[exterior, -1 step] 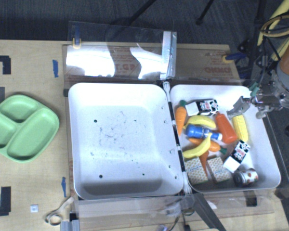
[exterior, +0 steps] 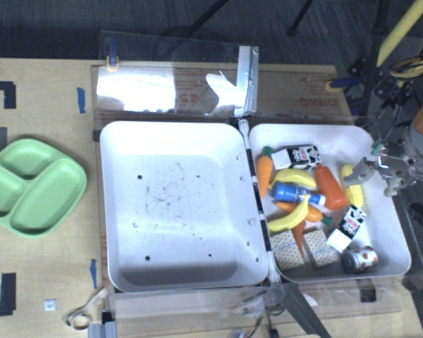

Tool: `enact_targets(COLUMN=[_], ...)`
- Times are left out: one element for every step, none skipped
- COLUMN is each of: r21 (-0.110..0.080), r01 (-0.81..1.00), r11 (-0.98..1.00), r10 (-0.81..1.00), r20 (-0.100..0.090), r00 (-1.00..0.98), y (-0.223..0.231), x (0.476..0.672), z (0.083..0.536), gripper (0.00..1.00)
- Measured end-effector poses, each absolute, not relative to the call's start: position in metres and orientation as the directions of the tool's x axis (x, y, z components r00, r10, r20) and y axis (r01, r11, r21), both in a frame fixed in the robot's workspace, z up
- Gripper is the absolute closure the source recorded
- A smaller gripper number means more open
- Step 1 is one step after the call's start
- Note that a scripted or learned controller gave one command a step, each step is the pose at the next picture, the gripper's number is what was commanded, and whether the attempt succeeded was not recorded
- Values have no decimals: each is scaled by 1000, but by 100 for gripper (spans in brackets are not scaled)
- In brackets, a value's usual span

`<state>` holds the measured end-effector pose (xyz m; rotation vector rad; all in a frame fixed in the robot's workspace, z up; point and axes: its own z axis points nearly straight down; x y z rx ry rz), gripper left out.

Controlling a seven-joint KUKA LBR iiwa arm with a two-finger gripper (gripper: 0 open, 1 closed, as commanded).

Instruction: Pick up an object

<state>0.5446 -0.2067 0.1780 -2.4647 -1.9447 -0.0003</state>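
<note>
The right white bin [exterior: 393, 224] holds a pile of small objects. Among them are an orange carrot [exterior: 265, 174], two yellow bananas [exterior: 296, 178] [exterior: 287, 220], a blue bottle [exterior: 296, 194], an orange-red piece [exterior: 330, 186], a yellow corn cob [exterior: 354, 189], two black-and-white blocks [exterior: 303, 155] [exterior: 351, 222], two tan waffle-like squares [exterior: 285, 248] [exterior: 317, 246] and a small round can [exterior: 359, 259]. My gripper [exterior: 382, 166] hangs over the bin's right side, just right of the corn cob, with nothing visibly held.
The left white bin [exterior: 176, 203] lies beside the right one, and the two share a middle wall. A green divided plate [exterior: 32, 186] rests on the bench at far left. A clear plastic panel [exterior: 176, 83] stands behind the left bin. Cables and stands crowd the upper right.
</note>
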Motion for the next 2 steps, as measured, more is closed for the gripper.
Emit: enact_targets(r21=[26,37], r01=[975,975], r11=[-219,-220], r10=[976,976], r20=[9,1], r00=[218,220], y=[-208,-211], x=[580,582], z=[112,123], gripper=[0,100])
